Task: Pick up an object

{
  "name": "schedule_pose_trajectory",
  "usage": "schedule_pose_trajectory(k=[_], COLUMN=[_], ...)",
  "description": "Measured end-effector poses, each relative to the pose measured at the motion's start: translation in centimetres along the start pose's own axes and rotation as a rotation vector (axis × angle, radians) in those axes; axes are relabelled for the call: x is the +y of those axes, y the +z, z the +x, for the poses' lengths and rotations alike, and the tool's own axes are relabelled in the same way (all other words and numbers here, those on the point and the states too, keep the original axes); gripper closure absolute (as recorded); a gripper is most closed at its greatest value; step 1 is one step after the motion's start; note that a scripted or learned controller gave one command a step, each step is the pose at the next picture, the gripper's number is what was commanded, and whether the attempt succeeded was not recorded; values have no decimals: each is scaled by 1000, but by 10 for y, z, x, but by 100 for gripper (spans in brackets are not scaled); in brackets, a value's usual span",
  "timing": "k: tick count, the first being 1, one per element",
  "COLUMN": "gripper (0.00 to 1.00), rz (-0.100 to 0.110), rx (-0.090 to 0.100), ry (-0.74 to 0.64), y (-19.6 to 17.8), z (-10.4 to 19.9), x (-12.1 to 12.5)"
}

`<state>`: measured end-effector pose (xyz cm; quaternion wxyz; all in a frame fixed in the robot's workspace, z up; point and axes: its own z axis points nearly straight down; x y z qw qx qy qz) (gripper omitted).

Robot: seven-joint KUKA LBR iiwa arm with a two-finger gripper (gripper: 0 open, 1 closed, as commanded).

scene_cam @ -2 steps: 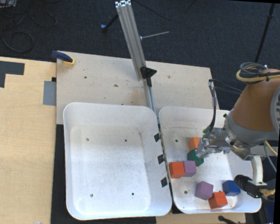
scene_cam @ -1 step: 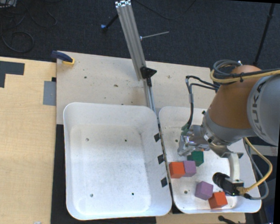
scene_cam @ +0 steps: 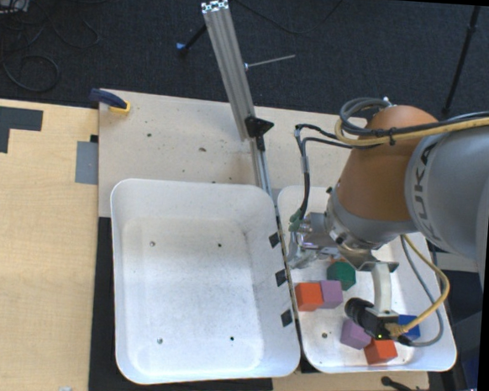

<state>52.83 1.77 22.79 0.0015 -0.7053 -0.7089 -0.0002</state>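
Claw: you see the two-finger gripper low over the right-hand shallow white bin, at its inner edge, under the orange band of the arm; whether it is spread or pressed together cannot be told from this view
Grasp: nothing is visible in the claw, so treat the pick as not yet made
Progress: judge the task as early; the arm is down in the loaded bin, and closing on a piece and lifting it are both left
Nearest candidates: the dark green block just beside the claw, then the orange cube touching the lilac block
Count, right bin: two orange, the second being the orange corner cube; two purple, the second being the violet block; one green; one blue piece, partly hidden by cable
Count, bins: two; you see no pieces in the left-hand white bin
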Motion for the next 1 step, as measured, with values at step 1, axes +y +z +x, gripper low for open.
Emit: schedule_pose_trajectory(k=[1], gripper=[100], rz=[3], rx=[0], ry=[0], y=[6], z=[58], x=[-11])
